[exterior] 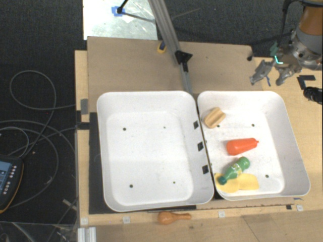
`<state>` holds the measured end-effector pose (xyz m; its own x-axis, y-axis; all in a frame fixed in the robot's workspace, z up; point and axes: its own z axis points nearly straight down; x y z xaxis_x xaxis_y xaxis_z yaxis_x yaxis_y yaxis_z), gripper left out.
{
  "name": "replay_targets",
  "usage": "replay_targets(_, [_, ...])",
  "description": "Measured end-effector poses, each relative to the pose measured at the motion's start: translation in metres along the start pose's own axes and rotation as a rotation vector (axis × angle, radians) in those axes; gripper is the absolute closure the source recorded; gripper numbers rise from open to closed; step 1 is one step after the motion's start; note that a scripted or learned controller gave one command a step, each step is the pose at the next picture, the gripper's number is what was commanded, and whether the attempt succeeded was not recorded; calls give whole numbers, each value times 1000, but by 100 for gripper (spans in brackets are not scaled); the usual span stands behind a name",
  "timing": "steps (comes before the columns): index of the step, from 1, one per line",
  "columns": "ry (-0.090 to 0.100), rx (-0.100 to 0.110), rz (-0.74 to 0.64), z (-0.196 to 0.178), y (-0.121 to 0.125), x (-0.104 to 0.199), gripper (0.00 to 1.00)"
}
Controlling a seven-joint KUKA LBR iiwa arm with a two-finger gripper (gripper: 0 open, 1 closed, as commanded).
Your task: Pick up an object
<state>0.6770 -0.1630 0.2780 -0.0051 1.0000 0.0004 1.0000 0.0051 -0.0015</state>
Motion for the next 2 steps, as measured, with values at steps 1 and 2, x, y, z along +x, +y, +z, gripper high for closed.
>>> replay_targets(1, [-2, -3, -2, -2, 1, 0, 0])
replay_targets(2, [0, 0, -1, 44, -5, 7, 0])
